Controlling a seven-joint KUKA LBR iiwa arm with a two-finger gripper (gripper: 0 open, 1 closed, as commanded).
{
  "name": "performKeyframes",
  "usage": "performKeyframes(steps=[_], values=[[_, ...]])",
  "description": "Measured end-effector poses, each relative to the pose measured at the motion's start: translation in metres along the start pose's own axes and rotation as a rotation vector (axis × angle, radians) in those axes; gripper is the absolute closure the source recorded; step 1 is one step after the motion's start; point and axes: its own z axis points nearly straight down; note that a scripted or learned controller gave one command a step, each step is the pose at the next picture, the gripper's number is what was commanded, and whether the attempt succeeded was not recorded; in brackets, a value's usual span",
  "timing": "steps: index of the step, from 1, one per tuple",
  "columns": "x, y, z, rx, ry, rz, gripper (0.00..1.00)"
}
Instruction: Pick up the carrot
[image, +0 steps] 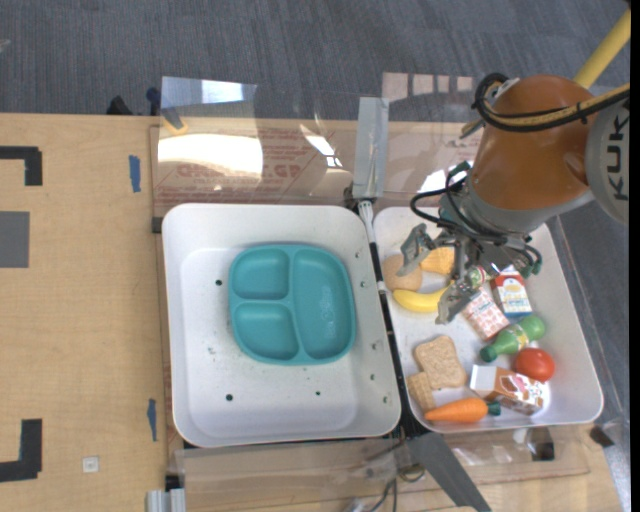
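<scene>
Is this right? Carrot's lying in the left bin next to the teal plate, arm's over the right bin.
Not quite. The camera view shows the carrot in the right bin, at its near edge by the crackers, not in the left bin with the teal plate. The arm is over the right bin, as you said.

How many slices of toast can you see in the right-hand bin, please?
2. One slice of toast lies near the middle of the right bin; a second slice sits just below-left of it, beside the carrot. More may be hidden under the arm.
</scene>
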Motion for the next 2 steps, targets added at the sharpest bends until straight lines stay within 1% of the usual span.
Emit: performKeyframes(steps=[1, 2], values=[[0.074, -0.036, 0.071, -0.003, 0.010, 0.117, 0.00], [-0.008, -0.026, -0.002, 0.003, -0.005, 0.406, 0.00]])
